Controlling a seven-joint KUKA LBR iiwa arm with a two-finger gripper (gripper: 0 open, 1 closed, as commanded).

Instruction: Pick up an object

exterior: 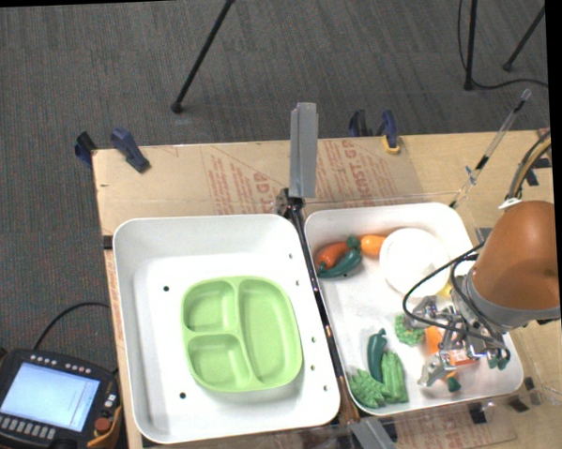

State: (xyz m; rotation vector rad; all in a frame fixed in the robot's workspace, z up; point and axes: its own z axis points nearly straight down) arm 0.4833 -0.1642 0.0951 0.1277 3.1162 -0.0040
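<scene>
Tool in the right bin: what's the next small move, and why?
Probably a short straight lift, to test the grasp. The tool sits low in the near right corner of the right bin, down among small toy pieces, with something orange against it. The arm's wiring hides what, if anything, is between its tips, so raising it a little would show whether anything comes up.

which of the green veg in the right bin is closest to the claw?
The small broccoli-like piece, just left of the claw. The dark green pepper and the green pieces by the bin's front edge lie farther left.
</scene>
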